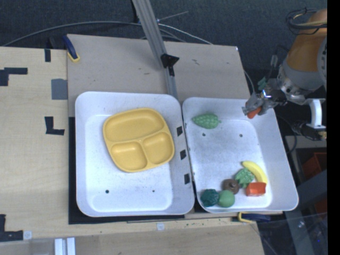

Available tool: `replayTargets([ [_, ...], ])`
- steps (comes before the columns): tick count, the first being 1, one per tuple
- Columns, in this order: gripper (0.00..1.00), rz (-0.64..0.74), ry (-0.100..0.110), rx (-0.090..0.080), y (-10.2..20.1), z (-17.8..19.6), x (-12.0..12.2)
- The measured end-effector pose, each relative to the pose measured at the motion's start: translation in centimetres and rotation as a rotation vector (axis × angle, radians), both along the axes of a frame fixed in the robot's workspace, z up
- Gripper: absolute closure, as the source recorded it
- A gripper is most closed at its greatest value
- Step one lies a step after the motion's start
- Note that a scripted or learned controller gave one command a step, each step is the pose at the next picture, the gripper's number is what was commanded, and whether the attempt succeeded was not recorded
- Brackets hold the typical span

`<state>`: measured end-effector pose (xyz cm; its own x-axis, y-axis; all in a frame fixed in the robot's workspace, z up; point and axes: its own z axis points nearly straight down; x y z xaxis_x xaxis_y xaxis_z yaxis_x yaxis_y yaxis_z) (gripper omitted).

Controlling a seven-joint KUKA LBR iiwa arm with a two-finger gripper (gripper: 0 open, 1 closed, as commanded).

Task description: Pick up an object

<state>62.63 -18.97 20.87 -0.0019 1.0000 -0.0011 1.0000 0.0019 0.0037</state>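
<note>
The desk [122,62] carries two white bins side by side. The left bin [90,195] holds a yellow tray [139,138] with three compartments, turned at a slant. The right bin [223,153] has a green leafy piece [206,121] near its upper left, long axis lying roughly left to right. At its lower right is a cluster of small things: a banana [255,171] running from upper left down to lower right, a leafy green [244,177] just beside it, a red block [255,189] under the banana's lower end, a brown ring [230,185], a light green ball [226,198] and a dark green lump [209,197] touching it.

The arm [305,57] comes in from the right, its pincer [254,110] over the right bin's upper right rim. A small red-orange piece [255,111] shows at the tip, long axis tilted from upper right to lower left; whether the pincer is clamped on it, apart or together, I cannot tell
</note>
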Motion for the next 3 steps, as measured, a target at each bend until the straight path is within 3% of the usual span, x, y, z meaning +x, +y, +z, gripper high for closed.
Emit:
replayTargets([
  [3,1.00,0.004,0.006,0.003,15.2,2.3,-0.3],
])
